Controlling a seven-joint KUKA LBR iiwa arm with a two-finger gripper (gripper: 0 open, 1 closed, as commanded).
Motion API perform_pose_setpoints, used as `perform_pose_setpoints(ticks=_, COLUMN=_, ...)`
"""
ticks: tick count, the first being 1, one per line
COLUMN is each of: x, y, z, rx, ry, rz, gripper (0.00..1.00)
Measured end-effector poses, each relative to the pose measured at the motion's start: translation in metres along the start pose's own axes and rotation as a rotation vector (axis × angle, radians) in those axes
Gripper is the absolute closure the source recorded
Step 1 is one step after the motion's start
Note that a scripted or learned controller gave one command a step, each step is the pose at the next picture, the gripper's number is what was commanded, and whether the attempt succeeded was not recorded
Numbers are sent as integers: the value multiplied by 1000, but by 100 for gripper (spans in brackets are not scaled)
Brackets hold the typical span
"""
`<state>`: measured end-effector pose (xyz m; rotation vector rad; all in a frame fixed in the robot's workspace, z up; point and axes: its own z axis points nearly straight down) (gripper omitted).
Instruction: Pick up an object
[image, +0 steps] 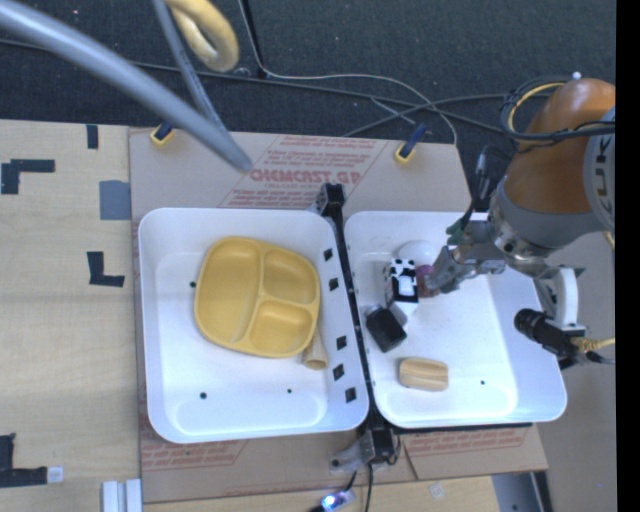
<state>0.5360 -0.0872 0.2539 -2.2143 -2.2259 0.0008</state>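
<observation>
Because our gripper (432, 280) hangs low in the right bin (500, 400), just beside the black-and-white toy (403, 279), we judge it placed to grasp, fingers' spread unclear.

cam: 1 fixed overhead | slanted down | covers both bins (160, 300) | arm (560, 170) enters right

Bright even overhead light, white bins (160, 300) slightly glary, soft short shadows, mild overall softness
</observation>
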Motion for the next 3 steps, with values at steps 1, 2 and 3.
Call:
perform_pose_setpoints(ticks=1, x=59, y=-11, z=15, rx=2, ry=0, rz=-1, gripper=100)
perform_pose_setpoints(ticks=2, x=114, y=-10, z=15, rx=-1, ry=-1, rz=0, gripper=100)
perform_pose_setpoints(ticks=3, x=173, y=-27, z=27, rx=2, ry=-1, rz=-1, gripper=100)
